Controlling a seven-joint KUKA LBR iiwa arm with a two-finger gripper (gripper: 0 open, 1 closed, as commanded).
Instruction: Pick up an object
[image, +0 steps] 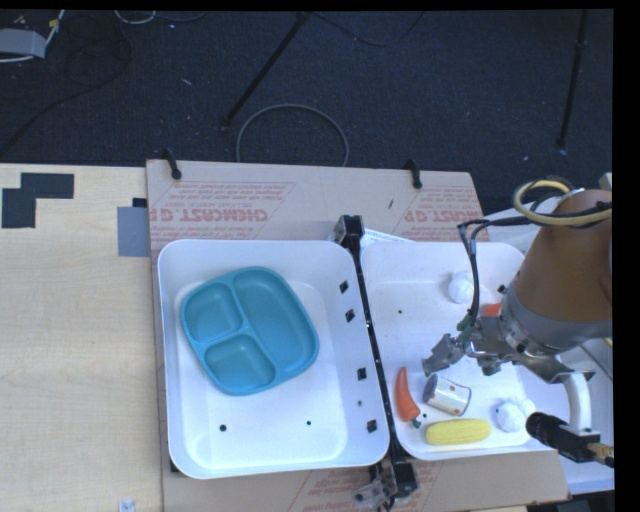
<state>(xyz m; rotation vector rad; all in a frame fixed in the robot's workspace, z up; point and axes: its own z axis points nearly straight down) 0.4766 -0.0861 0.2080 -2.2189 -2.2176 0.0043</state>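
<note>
My gripper (443, 357) hangs over the right bin (420, 280), near its front half, with the grey and orange arm reaching in from the right. Just below it, toward the front, a small silver can (447, 397) lies on its side, and I see nothing held. An orange carrot (404, 394) lies left of the can near the divider. A yellow corn cob (458, 432) rests at the bin's front edge. A white ball (510, 415) sits right of the corn, and another white ball (459, 289) lies farther back.
The left bin (200, 430) holds a blue divided plate (248, 329) in its back left part. A black divider (365, 340) runs between the two bins. Cardboard lies under both bins.
</note>
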